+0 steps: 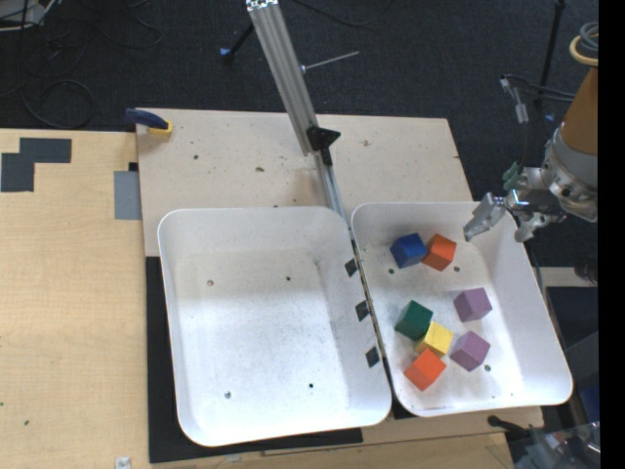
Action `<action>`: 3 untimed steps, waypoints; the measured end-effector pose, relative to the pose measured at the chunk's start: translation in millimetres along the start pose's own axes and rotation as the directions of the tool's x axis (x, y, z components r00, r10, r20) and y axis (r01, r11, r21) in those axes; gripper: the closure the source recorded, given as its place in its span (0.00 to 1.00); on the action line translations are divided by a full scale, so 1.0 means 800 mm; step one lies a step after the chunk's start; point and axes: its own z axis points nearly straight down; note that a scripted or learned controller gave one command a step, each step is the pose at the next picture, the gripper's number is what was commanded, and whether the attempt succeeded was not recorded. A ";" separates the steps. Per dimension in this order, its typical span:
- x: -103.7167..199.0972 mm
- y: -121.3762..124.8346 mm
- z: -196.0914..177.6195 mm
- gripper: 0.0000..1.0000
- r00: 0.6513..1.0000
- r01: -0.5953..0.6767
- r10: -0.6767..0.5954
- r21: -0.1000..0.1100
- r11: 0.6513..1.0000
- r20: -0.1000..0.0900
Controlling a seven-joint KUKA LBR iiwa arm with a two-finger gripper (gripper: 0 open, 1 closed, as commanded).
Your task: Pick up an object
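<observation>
While it hangs over the right bin (547, 345) rim, gripper (505, 220) spread open, holding nothing, blocks apart below

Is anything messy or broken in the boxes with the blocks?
Nothing looks broken or spilled. All seven blocks sit inside the right bin, some tilted and bunched together, like the green block and yellow block. The left bin has dark specks.
</observation>
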 end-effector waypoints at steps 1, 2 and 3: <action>0.000 0.001 -0.004 0.00 1.000 0.001 -0.001 -0.005 1.000 0.001; 0.005 -0.004 0.052 0.00 1.000 0.000 0.000 0.000 1.000 0.000; 0.011 0.007 0.115 0.00 1.000 0.003 -0.003 0.000 1.000 0.000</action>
